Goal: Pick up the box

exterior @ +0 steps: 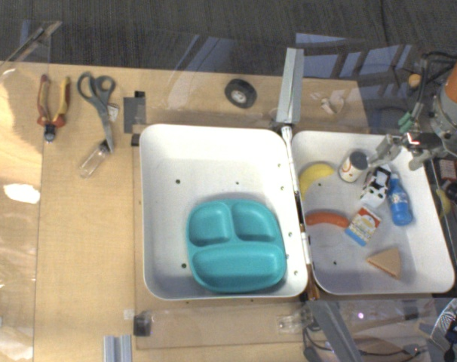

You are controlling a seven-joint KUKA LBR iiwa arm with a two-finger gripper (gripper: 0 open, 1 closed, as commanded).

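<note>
1. Box (pixel 363 225) lying flat in right bin (pixel 432 281), between orange sausage-shaped toy (pixel 327 219) and tan wedge (pixel 386 262).
2. Gripper (pixel 404 143) at bin's far right corner, above blue bottle (pixel 398 202); finger state impossible to tell.
3. Teal divided tray (pixel 236 244) in left bin (pixel 168 202).

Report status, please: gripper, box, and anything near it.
Gripper above right bin's far edge, nothing between its fingers. Box lying flat in bin, not picked. Blue bottle, orange sausage close beside box.

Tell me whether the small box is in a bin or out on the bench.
In: the small white, orange and blue box lies flat on the right white bin's floor.
</note>
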